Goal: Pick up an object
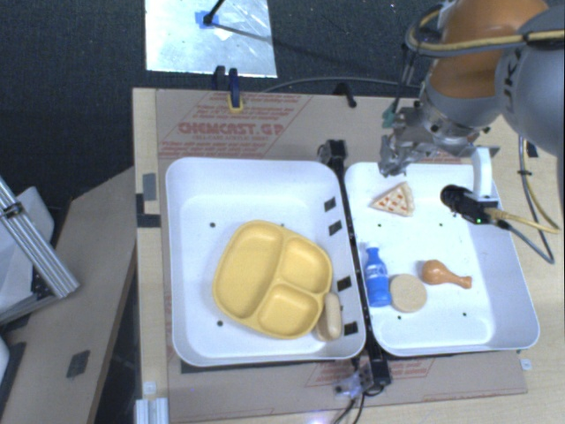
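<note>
The pincer [395,164], whose grip state I cannot tell, hangs just above the pizza slice [394,200] near the right bin's back wall [415,163], which could block a clean descent.

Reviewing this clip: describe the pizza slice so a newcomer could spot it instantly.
Start at the right-hand shallow white bin and look to its far left corner, just below the grey arm's hand. There lies a small triangular toy pizza slice, tan with red spots, the one flat wedge among the bin's items.
</note>
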You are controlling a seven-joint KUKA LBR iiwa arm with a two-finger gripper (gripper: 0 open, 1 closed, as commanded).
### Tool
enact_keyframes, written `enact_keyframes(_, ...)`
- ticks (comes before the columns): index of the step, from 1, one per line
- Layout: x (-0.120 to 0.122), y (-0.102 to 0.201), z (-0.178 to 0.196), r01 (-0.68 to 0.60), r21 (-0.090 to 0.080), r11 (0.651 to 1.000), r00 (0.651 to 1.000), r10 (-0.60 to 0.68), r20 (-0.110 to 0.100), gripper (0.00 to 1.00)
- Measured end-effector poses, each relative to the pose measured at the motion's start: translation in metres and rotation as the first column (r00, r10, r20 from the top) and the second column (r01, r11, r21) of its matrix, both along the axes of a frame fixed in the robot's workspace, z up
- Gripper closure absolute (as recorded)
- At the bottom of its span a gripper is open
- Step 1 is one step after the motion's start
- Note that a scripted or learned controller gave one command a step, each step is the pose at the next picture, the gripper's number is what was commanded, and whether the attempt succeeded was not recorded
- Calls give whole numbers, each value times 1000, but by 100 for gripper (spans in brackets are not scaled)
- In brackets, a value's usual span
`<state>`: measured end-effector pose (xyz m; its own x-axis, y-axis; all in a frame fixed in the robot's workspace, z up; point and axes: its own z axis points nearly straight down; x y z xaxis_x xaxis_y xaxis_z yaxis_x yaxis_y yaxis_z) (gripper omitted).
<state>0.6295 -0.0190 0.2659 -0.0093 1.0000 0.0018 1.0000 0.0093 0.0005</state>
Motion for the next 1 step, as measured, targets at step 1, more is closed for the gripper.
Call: enact_keyframes(1, -10, 49, -17, 1, 0, 1000, 1000, -1, -1, 100)
